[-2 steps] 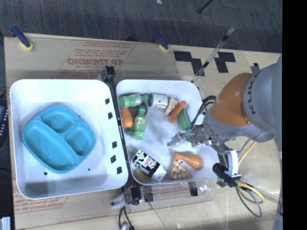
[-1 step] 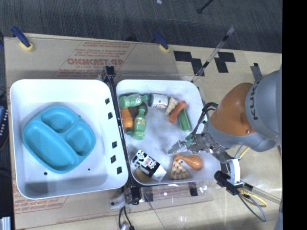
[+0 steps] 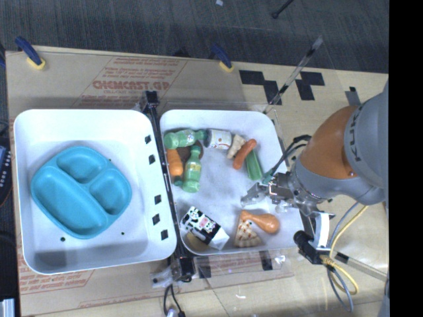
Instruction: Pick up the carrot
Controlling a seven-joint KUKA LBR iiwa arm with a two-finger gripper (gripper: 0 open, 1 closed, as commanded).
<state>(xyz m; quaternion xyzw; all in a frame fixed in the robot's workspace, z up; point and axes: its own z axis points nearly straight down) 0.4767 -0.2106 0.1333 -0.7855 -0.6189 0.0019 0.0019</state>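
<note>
The arm comes in from the right, and its gripper hangs low over the right bin, near that bin's right wall. I can see shiny metal bits at its tip, but they are small and tangled together, so I cannot tell if the fingers are spread or pressed together. Nothing is held between them that I can see.

The carrot lies in the top part of the right bin. It is a small orange stick. From the gripper it is up and a little to the left, quite near but not touching. Its long side runs on a slant, from lower left to upper right. A long green veggie lies just beside it on the right, and a white packet sits by its upper end. So the carrot is squeezed in with neighbours, and I think the fingers will have to turn to close across its thin side, not along it.

There is a second orange thing by the left wall of the same bin, next to some green bottles. It is blurry, and it could be another carrot; I cannot say for sure.

The left bin holds a blue tray. The arm's big grey and orange body covers the worktop on the right, and the wrist hides part of the gripper.
</note>
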